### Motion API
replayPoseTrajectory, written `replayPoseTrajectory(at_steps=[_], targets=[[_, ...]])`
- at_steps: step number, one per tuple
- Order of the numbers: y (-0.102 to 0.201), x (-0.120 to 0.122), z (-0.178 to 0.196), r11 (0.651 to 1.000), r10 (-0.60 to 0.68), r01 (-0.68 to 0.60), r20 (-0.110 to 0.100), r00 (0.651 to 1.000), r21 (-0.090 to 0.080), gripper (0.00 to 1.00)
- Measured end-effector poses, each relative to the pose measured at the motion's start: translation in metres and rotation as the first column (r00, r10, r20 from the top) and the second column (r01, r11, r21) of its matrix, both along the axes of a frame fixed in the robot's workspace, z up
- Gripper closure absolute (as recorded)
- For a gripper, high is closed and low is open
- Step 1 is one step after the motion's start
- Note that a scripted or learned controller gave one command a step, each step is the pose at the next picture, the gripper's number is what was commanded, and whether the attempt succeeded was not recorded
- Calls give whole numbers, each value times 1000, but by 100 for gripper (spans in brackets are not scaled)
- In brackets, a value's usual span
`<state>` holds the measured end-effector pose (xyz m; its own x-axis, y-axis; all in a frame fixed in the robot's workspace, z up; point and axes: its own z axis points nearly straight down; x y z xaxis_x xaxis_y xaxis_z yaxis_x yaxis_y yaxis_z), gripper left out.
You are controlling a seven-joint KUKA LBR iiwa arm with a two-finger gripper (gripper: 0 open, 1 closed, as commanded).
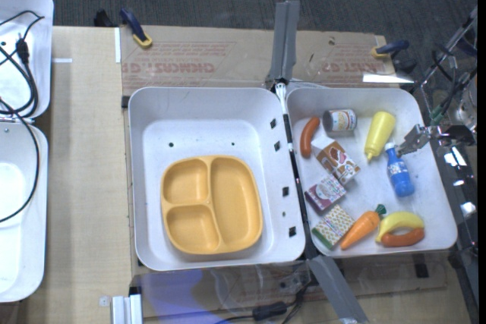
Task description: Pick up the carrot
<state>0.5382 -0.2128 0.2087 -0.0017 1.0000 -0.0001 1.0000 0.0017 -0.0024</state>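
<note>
The left bin holds a yellow 3-compartment plate. In the right bin, the carrot lies toward 6 o'clock, touching a banana at its 3 o'clock. The gripper hovers at 3 o'clock; I cannot tell its opening.

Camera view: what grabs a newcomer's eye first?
The yellow divided plate stands out, alone in the left bin. Next comes the right bin, crowded with toy food: the carrot near its front edge beside a banana, a yellow squeeze bottle and a blue bottle further back. The gripper hovers by the blue bottle, away from the carrot.
</note>
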Motion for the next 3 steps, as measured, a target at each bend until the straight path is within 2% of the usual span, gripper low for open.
replayPoseTrajectory(at_steps=[1,2,3], targets=[[1,-60,-116,1000,10,-10,-4,1000,12,0],[-10,-60,20,999,41,-41,3,999,-1,0],[31,-60,-91,920,393,-393,2,920,1,0]])
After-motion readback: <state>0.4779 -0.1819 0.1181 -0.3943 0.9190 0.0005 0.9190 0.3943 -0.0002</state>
